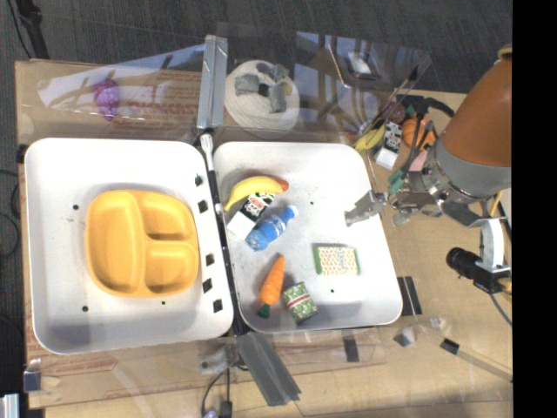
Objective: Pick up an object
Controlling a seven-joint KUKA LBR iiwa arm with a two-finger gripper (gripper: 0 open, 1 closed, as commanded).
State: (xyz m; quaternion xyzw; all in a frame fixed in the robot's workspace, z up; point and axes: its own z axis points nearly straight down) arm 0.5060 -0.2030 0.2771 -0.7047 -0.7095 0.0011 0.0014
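The gripper is hovering over the right edge of the right bin, holding nothing; whether it is open I cannot tell. For a good pick, it should be descending straight over the isolated patterned packet, lower centre-right.

yellow divided tray in left bin

arm — cut off at right edge | gripper fingers — too small to tell
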